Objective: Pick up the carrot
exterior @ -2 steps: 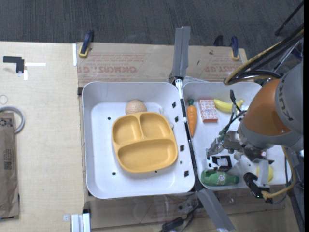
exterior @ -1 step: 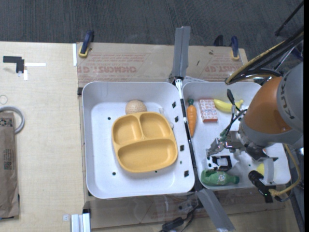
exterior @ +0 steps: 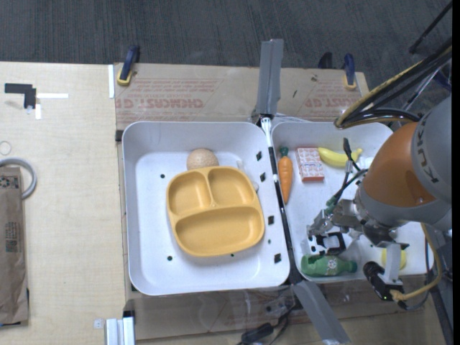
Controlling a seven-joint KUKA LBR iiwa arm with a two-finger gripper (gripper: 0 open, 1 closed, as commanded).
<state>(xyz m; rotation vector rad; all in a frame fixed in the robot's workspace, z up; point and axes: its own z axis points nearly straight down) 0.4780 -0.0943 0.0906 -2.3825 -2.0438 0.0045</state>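
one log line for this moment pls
target: orange carrot at right bin's left wall | gripper: above green bottle, off carrot | grasp: none

A yellow divided plate is lying in the left bin, with a beige ball touching its far edge. In the right bin, a banana is lying beside a small red-and-white box, and a green bottle is resting against the near wall. A brown paper bag is lying on the worktop.
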